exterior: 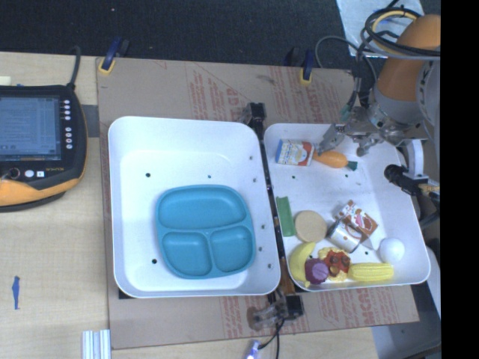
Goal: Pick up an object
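- Where the grey arm enters at the upper right, its fingers hang spread above a small, smooth orange carrot-shaped toy, not pinching it.
- Carrot toy lies in the right white bin, near its upper edge, beside a small printed carton.
- Lower in that bin: a round tan disc, a white egg, yellow corn.
- Left white bin holds a glossy blue three-compartment plastic plate.
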Robot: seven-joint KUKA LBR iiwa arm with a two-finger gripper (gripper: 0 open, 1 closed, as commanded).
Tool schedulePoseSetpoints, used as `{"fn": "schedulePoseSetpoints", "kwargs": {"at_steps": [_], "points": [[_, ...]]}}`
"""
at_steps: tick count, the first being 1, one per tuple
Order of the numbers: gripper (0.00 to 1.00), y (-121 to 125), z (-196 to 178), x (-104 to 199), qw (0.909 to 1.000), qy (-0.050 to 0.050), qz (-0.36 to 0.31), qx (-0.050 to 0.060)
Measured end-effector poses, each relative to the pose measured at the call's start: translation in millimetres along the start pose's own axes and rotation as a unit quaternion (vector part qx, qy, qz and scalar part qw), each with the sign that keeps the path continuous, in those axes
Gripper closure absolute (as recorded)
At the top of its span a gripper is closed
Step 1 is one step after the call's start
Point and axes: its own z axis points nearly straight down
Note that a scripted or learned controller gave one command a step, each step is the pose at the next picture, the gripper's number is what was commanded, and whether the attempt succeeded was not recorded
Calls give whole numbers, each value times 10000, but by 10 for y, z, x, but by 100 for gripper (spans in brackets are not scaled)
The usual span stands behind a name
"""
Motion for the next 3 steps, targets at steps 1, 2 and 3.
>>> {"fn": "schedulePoseSetpoints", "kwargs": {"at_steps": [1,2,3], "points": [[0,-13,507,-484,10000,8,5,22],[0,3,262,-514,10000,1,-5,-6],[0,1,-183,-524,10000,2,-4,-7]]}}
